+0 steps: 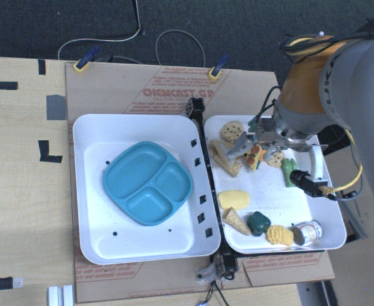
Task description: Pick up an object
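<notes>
Though the wrist hides much, the fingers (254, 150) seemingly pinch a pizza slice (255, 157).

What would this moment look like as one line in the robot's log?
arm: over right bin | gripper: low above pizza slice toy | left bin: blue tray

Grey arm (346, 75) enters from right, orange band (302, 85) above wrist, bent down over right bin (330, 231). Gripper (254, 146) low inside the bin's upper part, pointing left.
</notes>
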